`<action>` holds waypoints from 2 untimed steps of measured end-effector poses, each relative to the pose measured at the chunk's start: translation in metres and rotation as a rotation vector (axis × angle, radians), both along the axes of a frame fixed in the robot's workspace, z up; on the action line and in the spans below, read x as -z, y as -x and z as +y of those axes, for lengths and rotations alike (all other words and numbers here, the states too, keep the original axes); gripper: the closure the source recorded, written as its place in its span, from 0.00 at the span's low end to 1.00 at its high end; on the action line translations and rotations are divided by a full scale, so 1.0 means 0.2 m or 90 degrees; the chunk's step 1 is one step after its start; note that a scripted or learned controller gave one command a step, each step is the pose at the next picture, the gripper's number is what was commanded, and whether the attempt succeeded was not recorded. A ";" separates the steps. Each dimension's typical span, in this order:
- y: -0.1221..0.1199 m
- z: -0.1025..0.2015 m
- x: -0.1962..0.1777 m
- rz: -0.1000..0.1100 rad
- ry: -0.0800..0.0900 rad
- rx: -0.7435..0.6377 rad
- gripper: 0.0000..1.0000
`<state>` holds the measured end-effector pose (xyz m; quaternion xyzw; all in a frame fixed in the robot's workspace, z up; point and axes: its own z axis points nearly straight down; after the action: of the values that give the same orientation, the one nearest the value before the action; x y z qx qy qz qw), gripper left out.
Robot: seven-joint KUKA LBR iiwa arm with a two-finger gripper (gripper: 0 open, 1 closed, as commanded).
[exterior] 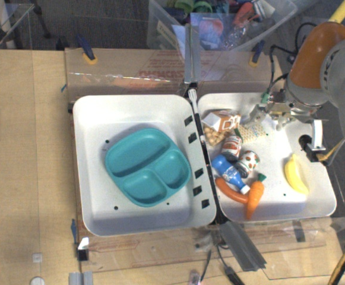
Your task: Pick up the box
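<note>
The box (224, 123), a small brown and white carton, lies tilted near the back left of the right bin (320, 203), against a pile of small tan pieces (212, 136). My gripper (266, 111) hangs over the back middle of that bin, to the right of the box and apart from it. The grey arm with its orange band (315, 55) reaches in from the upper right. A speckled flat item (252, 133) lies just below the gripper.
A teal divided plate (147, 166) sits in the left bin (95, 206). In the right bin lie a can (233, 146), a blue bottle (231, 172), a carrot (254, 198), an orange sausage shape (228, 192) and a banana (295, 175). A clear tub of toys (220, 10) stands behind.
</note>
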<state>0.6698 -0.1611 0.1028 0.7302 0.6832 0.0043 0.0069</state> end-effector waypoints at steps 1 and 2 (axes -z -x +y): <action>0.00 0.00 0.00 0.000 0.000 0.000 0.00; -0.01 0.01 0.03 0.000 0.000 -0.016 0.00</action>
<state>0.6726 -0.1599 0.0967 0.7217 0.6922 0.0046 0.0070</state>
